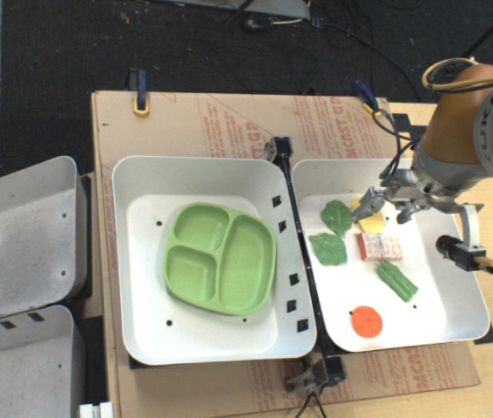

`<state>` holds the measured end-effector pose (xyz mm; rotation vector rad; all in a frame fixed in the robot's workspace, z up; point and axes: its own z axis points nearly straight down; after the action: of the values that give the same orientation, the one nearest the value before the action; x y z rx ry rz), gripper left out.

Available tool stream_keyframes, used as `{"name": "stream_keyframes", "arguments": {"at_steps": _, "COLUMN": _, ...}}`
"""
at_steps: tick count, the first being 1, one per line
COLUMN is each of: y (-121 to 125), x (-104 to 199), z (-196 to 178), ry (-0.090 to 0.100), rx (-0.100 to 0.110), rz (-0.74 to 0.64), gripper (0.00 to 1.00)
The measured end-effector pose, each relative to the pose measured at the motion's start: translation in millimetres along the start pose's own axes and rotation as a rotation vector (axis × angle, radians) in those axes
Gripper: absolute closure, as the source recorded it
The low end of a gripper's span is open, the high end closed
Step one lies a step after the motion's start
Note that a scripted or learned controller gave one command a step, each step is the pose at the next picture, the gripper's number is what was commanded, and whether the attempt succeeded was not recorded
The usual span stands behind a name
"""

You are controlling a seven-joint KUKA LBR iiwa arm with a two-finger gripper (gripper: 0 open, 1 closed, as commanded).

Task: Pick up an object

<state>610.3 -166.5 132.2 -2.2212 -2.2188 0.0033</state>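
Hovering low in the right white bin [464, 312], the tool [384, 205] is sitting just over a small yellow block [371, 225]; I cannot tell its state. The block is looking light, stiff and smooth, likely calling for a pinch across its flat sides.

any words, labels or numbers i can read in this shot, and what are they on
Red print repeats across the brown board under the bins, upside down and at slants; it looks like a brand stamp, too blurred to read for sure.
The small red and white packet in the right bin bears print too small to read.
The green tray in the left bin shows no text.
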Motion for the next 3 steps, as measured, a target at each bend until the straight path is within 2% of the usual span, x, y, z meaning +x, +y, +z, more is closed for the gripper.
{"name": "stream_keyframes", "arguments": {"at_steps": 1, "y": 0, "x": 1, "z": 43, "ry": 0.000, "rx": 0.000, "rz": 0.000, "gripper": 0.00}}
{"name": "stream_keyframes", "arguments": {"at_steps": 2, "y": 1, "x": 0, "z": 29, "ry": -0.001, "rx": -0.005, "rz": 0.000, "gripper": 1.00}}
{"name": "stream_keyframes", "arguments": {"at_steps": 3, "y": 1, "x": 11, "z": -26, "ry": -0.001, "rx": -0.007, "rz": -0.004, "gripper": 1.00}}
